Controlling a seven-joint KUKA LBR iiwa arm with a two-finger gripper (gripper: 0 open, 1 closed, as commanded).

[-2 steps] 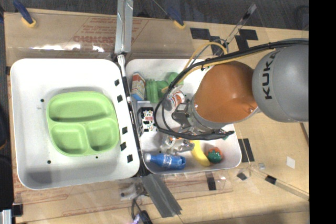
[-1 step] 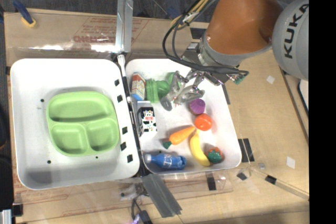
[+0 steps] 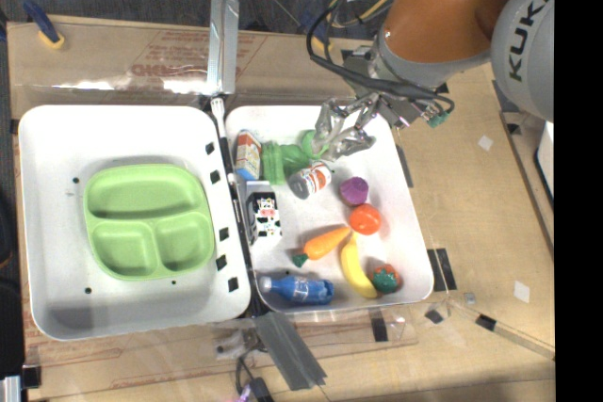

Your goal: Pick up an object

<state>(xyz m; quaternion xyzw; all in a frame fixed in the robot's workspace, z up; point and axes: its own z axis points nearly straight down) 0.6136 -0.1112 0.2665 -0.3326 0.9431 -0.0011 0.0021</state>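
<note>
While the gripper (image 3: 341,129) hangs low over the right bin (image 3: 407,202) (jaw state unclear), we read this as the approach; the small can (image 3: 311,181) lies just below it; next, descend and close.

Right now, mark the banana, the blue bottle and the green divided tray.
banana (image 3: 355,267): camera view, middle of its curved yellow body.
blue bottle (image 3: 300,289): camera view, on its blue label, mid-body.
green divided tray (image 3: 146,219): camera view, on the ridge between its compartments.

Grey arm (image 3: 528,33) lettered KUKA, a broad orange band (image 3: 438,5), black cables (image 3: 349,14) looping, metal gripper (image 3: 341,132).
</note>
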